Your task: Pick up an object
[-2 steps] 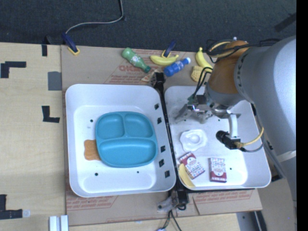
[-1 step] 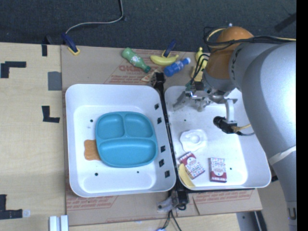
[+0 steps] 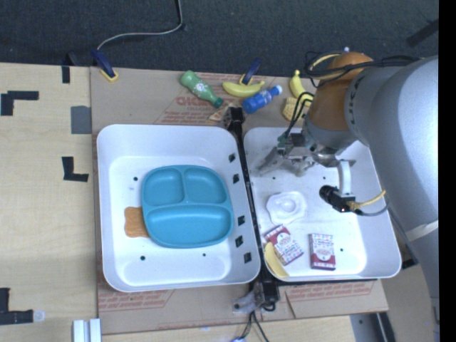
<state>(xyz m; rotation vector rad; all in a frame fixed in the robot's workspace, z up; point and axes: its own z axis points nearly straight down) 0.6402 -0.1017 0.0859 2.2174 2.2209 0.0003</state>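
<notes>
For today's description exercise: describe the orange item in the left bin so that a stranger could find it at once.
Start at the left white bin, which holds a blue divided plate. Look at the plate's left edge: a small flat orange-brown piece pokes out from under it. It is the bin's one orange thing and is partly hidden by the plate.

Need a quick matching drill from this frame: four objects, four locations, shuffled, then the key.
Things:
1. blue divided plate
2. green bottle
3. red carton
4. end effector

Places:
A. on the cardboard behind the bins, left of the bananas
B. in the left bin, over an orange-brown piece at its left edge
C. over the back part of the right bin
D. front of the right bin, right of a second, tilted carton

Pairs: 1-B, 2-A, 3-D, 4-C
</notes>
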